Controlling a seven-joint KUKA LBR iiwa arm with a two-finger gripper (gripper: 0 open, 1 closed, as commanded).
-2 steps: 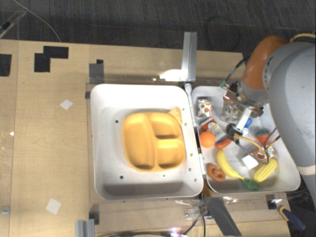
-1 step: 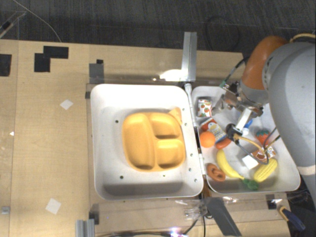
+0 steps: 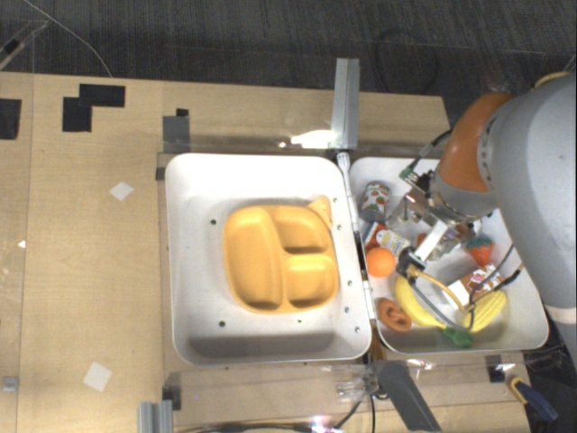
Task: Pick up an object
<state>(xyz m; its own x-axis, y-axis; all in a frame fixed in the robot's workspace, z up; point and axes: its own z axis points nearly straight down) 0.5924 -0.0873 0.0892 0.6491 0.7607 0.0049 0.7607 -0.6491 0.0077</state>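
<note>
The right bin (image 3: 536, 327) holds a heap of small things: a printed can (image 3: 374, 198) at the back left, an orange ball (image 3: 380, 262), a banana (image 3: 413, 303), a corn cob (image 3: 487, 309), a brown ring-shaped piece (image 3: 393, 314) and a red piece (image 3: 480, 249). My gripper (image 3: 407, 226) reaches down into this bin from the right, low over the heap between the can and the orange ball. The wrist hides what lies under it. I see nothing clearly held.
The left bin (image 3: 194, 332) holds a yellow divided tray (image 3: 275, 258) in its middle. A metal post (image 3: 346, 106) stands behind the wall between the bins. Black marks lie on the wooden bench at the far left.
</note>
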